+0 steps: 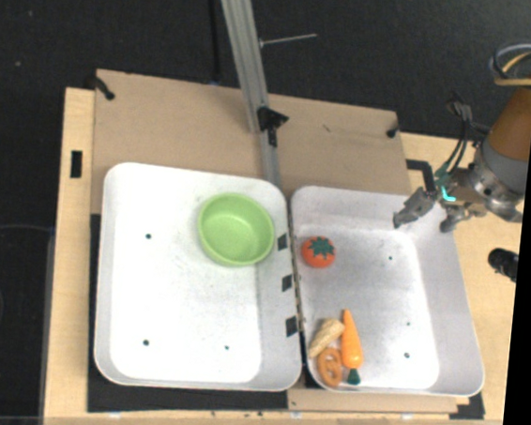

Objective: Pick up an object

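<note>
**Bench inventory, nothing yet in my grasp**

- Left bin (121, 333): held a green bowl (236, 229) near its far edge.
- Right bin (445, 301): a tomato (318, 251) lay alone by the divider; a carrot (351, 339) and small food pieces (326, 350) were crowded in the near corner, touching, likely harder to single out.
- My gripper (430, 213): fingers spread, pinching nothing, hovering at the right bin's far corner.
- My arm was cut off at the frame edge; the corner pieces were too small to identify.

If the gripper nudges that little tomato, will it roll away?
Probably. The tomato looks round and sits alone on the right bin's smooth floor, so a push would likely roll it. It looks like a light toy.
</note>
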Available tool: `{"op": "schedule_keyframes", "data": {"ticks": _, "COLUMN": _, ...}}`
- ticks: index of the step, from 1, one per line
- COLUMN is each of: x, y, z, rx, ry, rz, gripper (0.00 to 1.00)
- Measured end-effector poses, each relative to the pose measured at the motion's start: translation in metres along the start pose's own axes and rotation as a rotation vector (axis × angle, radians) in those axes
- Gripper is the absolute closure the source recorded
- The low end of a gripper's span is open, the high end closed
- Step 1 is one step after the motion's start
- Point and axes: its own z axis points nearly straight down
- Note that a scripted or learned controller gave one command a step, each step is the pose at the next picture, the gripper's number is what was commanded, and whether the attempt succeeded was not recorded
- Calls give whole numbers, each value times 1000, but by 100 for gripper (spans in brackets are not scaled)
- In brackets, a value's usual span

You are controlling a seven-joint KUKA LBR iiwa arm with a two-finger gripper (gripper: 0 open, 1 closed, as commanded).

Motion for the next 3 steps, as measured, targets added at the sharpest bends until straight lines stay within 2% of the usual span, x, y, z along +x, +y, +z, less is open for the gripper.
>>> {"op": "schedule_keyframes", "data": {"ticks": 1, "x": 1, "y": -1, "z": 63, "rx": 4, "ry": 2, "rz": 3, "gripper": 0}}
{"op": "schedule_keyframes", "data": {"ticks": 2, "x": 2, "y": 2, "z": 106, "rx": 4, "ry": 1, "rz": 1, "gripper": 0}}
{"op": "schedule_keyframes", "data": {"ticks": 3, "x": 1, "y": 2, "z": 123, "rx": 2, "ry": 1, "rz": 2, "gripper": 0}}
